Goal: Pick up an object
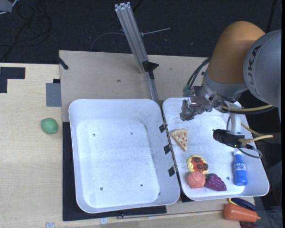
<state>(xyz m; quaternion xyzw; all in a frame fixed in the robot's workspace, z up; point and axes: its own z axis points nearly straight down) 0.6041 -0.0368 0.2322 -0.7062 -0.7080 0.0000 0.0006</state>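
Nearest the bench's front edge an orange toy [241,213] lies outside the bins, and just behind it in my right bin [256,186] sit purple grapes [215,182], a pink ball [196,179], a yellow-and-red toy [197,163] and a blue bottle [239,168]. Farther back a pizza slice [180,138] lies near the bin's left wall. My gripper [187,112] hangs above the bin's far end, beyond the slice; I cannot tell how it is set. The left bin [80,110] lies alongside, and a green ball [50,126] rests on the bench to its left.
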